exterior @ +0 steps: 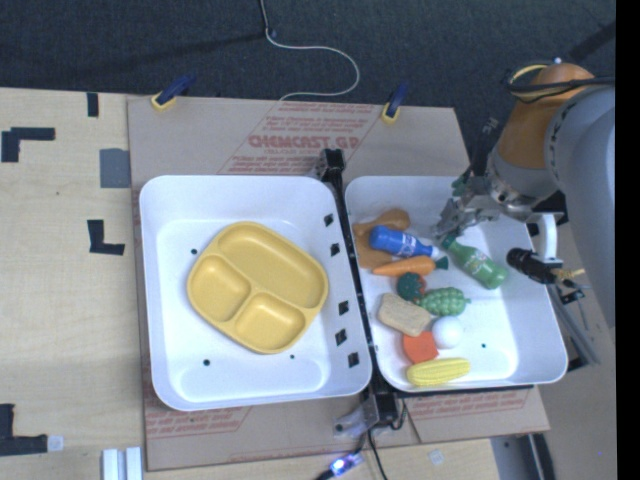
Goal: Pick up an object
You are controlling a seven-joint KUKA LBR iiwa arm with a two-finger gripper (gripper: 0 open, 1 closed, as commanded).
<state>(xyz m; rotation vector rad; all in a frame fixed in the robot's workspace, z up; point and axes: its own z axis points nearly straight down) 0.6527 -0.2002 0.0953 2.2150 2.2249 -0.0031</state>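
The gripper [452,226] is hanging low over the right bin [530,353], just above the green bottle [476,264]; whether it is gripping anything, I cannot tell. Beside that bottle are lying a blue bottle [398,241], a carrot [404,266] and corn [438,371]. A yellow divided plate [257,286] is sitting in the left bin [165,368].

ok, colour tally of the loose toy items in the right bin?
Right white bin, by main colour:
Green: 3 (bottle, round dark piece, bumpy vegetable)
Orange/red: 2 (carrot, red-orange block)
Tan/brown: 2 (bread slice, brown piece)
Blue: 1 (bottle)
Yellow: 1 (corn cob)
White: 1 (egg)
Total: 10
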